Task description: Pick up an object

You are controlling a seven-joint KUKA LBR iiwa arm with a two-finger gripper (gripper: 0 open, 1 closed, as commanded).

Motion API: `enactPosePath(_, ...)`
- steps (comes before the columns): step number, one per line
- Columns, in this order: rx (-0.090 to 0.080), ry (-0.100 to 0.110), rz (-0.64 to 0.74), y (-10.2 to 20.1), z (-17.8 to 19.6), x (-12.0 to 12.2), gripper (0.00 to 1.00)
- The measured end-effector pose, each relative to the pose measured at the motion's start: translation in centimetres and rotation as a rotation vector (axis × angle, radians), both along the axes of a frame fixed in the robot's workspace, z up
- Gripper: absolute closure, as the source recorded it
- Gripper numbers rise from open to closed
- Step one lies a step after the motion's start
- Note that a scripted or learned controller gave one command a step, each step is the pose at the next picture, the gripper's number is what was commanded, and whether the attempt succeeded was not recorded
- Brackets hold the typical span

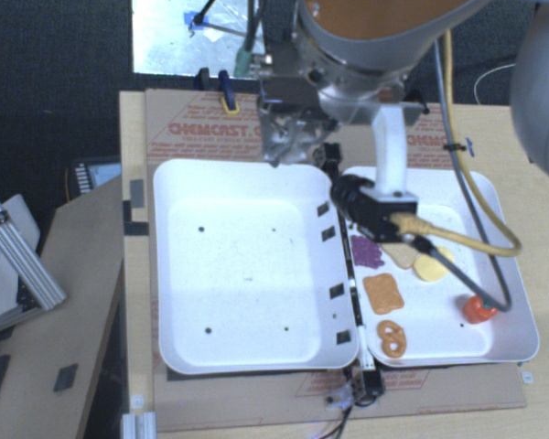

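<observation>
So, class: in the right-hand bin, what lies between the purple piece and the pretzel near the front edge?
In the camera view, an orange-brown square cracker lies between the purple piece and the pretzel, close to the divider.

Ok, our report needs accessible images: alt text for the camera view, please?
A robot arm's pincer hangs above the far edge of the left bin; the right bin holds a pretzel, purple grapes and other toy foods.

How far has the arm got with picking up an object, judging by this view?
Done: the gripper hangs over the far rim of the left bin. In hand: nothing visible between its fingers. Left: the grasp itself. The pretzel, orange cracker, purple piece and red piece lie in the right bin.
</observation>
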State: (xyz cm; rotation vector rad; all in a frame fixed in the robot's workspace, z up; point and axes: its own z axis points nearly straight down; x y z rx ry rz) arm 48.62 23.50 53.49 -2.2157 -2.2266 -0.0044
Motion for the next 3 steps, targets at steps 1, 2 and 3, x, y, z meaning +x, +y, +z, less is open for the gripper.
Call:
enactPosePath(1,-0.001,0.001,-0.005,-1.1,0.0,0.0,1.0)
enactPosePath(2,0.0,0.0,-0.001,-0.1,0.0,0.0,1.0)
enactPosePath(3,-0.01,0.016,-0.004,-0.1,-19.1,-0.2,1.0)
